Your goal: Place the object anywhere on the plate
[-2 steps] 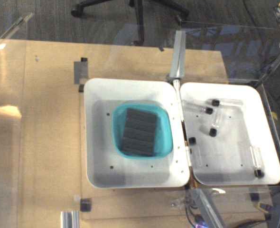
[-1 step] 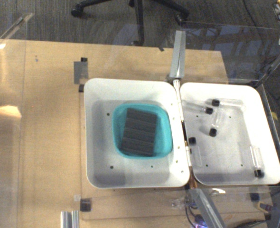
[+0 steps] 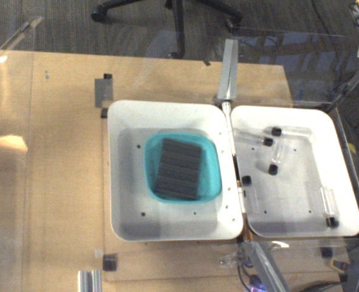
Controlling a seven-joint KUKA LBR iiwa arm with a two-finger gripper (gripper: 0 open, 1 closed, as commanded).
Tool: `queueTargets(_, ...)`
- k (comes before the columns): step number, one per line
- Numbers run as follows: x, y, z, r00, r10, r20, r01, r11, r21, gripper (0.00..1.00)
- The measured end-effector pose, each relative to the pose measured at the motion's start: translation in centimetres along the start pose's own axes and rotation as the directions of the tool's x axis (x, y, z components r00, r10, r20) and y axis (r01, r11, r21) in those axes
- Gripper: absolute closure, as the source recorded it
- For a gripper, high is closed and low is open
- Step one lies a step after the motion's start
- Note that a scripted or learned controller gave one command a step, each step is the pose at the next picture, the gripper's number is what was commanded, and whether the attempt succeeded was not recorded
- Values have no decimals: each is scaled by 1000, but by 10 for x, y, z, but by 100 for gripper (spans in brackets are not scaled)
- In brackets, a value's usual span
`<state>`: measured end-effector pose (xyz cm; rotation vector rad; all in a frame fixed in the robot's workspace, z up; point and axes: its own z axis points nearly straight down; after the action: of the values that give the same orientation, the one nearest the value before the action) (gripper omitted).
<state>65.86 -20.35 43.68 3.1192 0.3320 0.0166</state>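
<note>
A teal plate (image 3: pixel 151 163) with a raised rim lies in the middle of the left white bin (image 3: pixel 126 215). A dark grey ridged rectangular block (image 3: pixel 179 169) rests flat on the plate. It covers most of the plate's floor, with its long side running from near to far.
The right white bin (image 3: pixel 301 221) holds several clear tubes with black caps: one at the back (image 3: pixel 289 131), one beside it (image 3: pixel 254 139), one toward the middle (image 3: pixel 276 159) and one at the right wall (image 3: pixel 328 204). A loose black cap (image 3: pixel 246 179) sits by the divider.
</note>
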Motion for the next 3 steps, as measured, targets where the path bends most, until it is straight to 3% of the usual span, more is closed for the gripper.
queueTargets(3, 1, 0, 0, 1000, 0, 0, 0, 1000, 0, 0)
